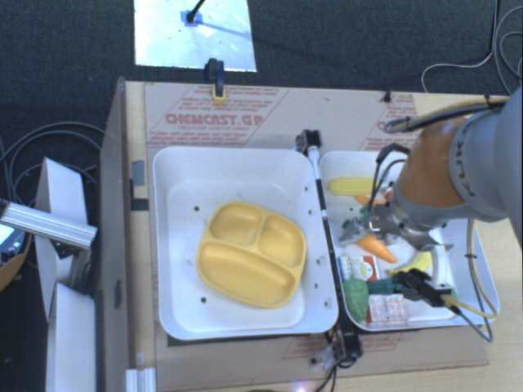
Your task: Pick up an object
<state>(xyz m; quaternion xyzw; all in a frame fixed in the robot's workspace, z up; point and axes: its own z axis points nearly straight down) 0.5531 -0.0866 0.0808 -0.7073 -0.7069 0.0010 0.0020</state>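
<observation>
**Arm low over the right bin, hand among the toy food**

The grey arm (478, 166) comes in from the right edge, its orange band (429, 166) turned toward the camera, and bends down into the right bin (482, 288). The wrist sits over the middle of that bin, and the hand (368, 229) reaches toward the bin's left wall, low among the objects. Its metal parts show just above an orange carrot-shaped piece (377, 247), but the wrist covers most of it, so whether it is wide, narrow or holding anything cannot be told.

Around it lie a yellow corn cob (350, 187) near the bin's far end, a small white and red carton (357, 267), a green piece (356, 292) below that, and a red and white packet (386, 308) at the near wall. A yellow piece (421, 261) peeks out under the wrist; its shape is partly hidden. A black fitting with a yellow cable (470, 307) trails across the bin's near right corner.

The left bin (176, 219) holds a yellow divided plate (252, 253), lying flat and well apart from the hand.

Both bins rest on a cardboard sheet (245, 117) over the worktop (502, 227). The arm's upper part is cut off at the frame's right.
</observation>
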